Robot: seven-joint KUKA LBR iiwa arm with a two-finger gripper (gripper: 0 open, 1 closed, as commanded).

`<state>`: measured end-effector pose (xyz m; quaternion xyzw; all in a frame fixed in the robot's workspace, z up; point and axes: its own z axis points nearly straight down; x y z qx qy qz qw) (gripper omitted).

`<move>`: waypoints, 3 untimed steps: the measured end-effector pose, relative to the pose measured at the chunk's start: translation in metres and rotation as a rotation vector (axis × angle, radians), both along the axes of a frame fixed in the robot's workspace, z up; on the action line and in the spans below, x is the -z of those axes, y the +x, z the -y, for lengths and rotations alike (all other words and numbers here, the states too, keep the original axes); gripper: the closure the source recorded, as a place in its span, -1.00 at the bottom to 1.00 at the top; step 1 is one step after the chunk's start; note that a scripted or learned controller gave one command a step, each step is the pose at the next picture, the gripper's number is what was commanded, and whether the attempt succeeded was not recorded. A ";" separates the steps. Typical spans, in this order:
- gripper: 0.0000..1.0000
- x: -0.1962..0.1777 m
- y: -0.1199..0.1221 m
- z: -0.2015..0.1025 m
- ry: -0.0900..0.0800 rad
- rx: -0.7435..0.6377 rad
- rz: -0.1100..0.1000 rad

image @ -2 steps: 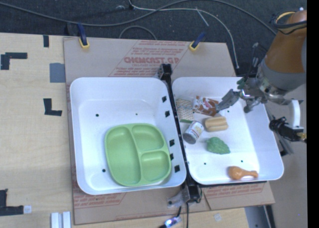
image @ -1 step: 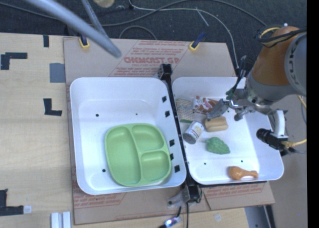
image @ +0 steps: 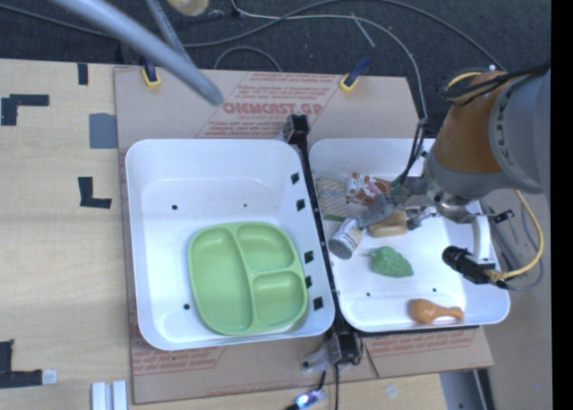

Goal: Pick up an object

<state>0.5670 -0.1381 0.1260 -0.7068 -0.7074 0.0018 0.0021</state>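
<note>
We see the hand (image: 387, 212) low in the right bin (image: 466, 311), a can (image: 344, 237) just left of it, a leafy piece (image: 391, 262) just in front, a drumstick (image: 434, 311) farther forward; the divided plate (image: 248, 276) lies in the left bin (image: 161, 220), well left

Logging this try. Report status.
Gripper low in right bin, among the clutter. Green piece and orange piece lie loose. Green tray in left bin.

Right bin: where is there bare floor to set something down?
Bare floor lies between the green leafy piece and the orange drumstick-shaped toy, toward the right bin's near edge. Crowded: the far-left part, where the small can, a printed packet and the pincer cluster.
</note>
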 end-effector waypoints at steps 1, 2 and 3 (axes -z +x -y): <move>-1.00 0.015 0.008 -0.001 -0.001 -0.002 0.027; 1.00 0.003 0.010 0.001 -0.005 0.000 0.034; 1.00 -0.057 0.004 0.002 -0.001 -0.001 0.009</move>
